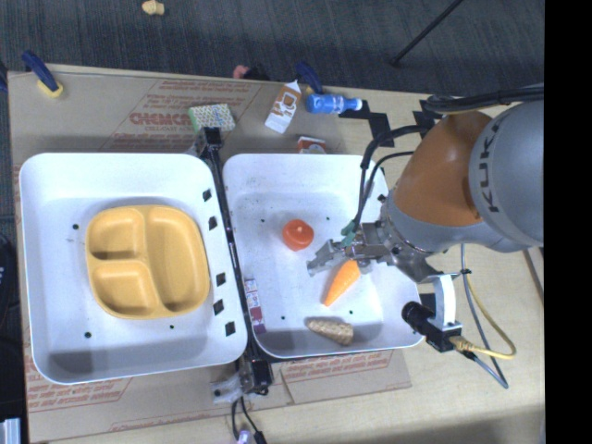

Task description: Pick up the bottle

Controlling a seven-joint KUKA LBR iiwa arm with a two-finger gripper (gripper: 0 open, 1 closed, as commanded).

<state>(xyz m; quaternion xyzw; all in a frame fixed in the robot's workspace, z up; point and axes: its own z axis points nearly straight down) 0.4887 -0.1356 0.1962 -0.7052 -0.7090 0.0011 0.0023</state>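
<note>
The bottle [333,104], blue with a white cap, lies on its side on the surface [518,377] at upper centre of the frame, just outside the right bin's [242,213] top rim, probably strayed there. The end effector [331,257] hangs low in that bin's centre, touching or just above the carrot [340,282]; I cannot tell how wide it stands or whether it grips anything. An orange cap-like piece [297,234] sits just left of it, a bread-like piece [330,329] below. The left bin [37,248] carries a yellow tray [146,259]. Cardboard [139,109] lines the surface beneath both bins; dark carpet [277,17] runs across the top.
</note>
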